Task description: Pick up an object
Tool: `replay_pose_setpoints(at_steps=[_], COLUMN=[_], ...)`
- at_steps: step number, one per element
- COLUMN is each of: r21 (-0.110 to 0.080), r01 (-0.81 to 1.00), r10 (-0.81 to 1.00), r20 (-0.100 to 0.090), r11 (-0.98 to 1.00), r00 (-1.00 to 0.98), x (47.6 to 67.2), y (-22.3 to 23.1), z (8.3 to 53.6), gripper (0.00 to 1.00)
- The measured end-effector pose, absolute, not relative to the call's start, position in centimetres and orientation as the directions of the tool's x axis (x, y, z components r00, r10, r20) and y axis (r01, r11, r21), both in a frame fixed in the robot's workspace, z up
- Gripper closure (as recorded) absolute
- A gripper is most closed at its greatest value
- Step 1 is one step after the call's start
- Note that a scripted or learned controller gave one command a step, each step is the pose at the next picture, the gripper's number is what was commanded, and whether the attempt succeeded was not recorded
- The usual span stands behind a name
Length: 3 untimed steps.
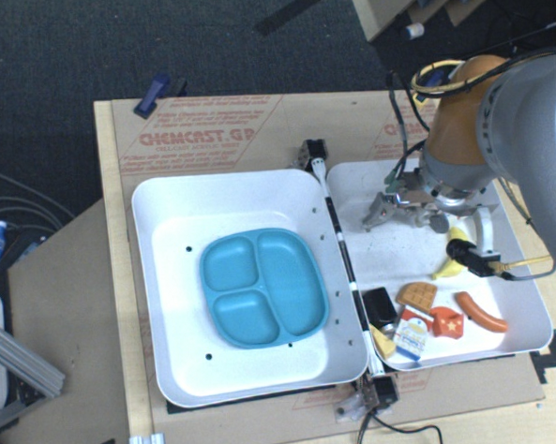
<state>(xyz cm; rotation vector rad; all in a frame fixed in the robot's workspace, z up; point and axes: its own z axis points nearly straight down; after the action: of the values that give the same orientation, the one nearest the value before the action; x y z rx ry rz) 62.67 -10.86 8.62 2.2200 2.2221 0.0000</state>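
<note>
- End effector (404,202) is hovering low in the right bin (374,178), near its far-left part; can't tell how wide it's sitting, and nothing's showing in it.
- Arm (497,109) is reaching in from the right, orange band bending downward.
- Sausage (480,312) is lying near the bin's front-right corner, long axis running diagonally, beside the red toy (447,323).

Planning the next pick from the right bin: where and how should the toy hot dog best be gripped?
Probably at the middle of the hot dog, coming straight down, with the pincer closing across its narrow width. It lies flat and slanted in the right bin, long and slim. Its far side is open floor, but the red toy sits close beside it.
</note>
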Motion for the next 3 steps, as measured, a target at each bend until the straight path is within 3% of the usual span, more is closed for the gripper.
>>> replay_pose_setpoints(at_steps=[1, 2, 3], r21=[0.003, 0.002, 0.000], r01=[1.000, 1.000, 1.000], r10=[1.000, 1.000, 1.000], r20=[-0.002, -0.002, 0.000], r11=[0.002, 0.002, 0.000], r00=[-0.002, -0.002, 0.000], x=[62.7, 62.7, 66.7], y=[-10.8, -10.8, -17.0], z=[9.6, 9.6, 8.5], gripper=[1.00, 0.00, 0.00])
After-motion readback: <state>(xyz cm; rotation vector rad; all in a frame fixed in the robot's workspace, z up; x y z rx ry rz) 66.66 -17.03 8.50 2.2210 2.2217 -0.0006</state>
